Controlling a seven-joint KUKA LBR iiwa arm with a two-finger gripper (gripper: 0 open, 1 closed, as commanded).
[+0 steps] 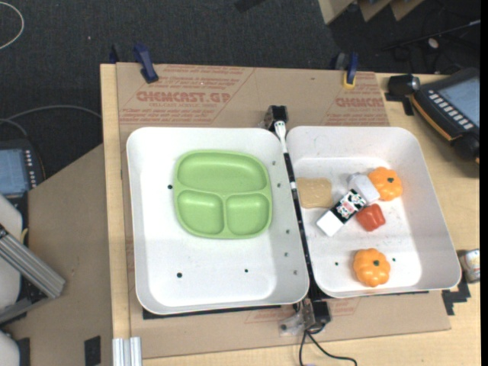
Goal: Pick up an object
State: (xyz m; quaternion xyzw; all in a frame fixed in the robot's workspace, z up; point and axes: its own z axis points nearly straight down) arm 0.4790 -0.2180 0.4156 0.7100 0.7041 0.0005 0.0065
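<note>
The right bin (pixel 404 147) holds several small objects. A tan flat piece (pixel 313 192) lies near its left wall. Beside it lies a white box with a black-and-white pattern (pixel 347 207). A small orange pumpkin (pixel 384 184) sits at the upper right of the group, a red pepper-like piece (pixel 371 217) just below it. A second orange pumpkin (pixel 370 267) rests near the bin's front. A green three-compartment plate (pixel 223 194) lies in the left bin (pixel 152 265).
The bins sit on a cardboard-covered bench (pixel 191 94) held by blue clamps (pixel 145 62). A black tablet-like device (pixel 457 105) lies at the right edge. A grey metal rail (pixel 27 261) crosses the lower left.
</note>
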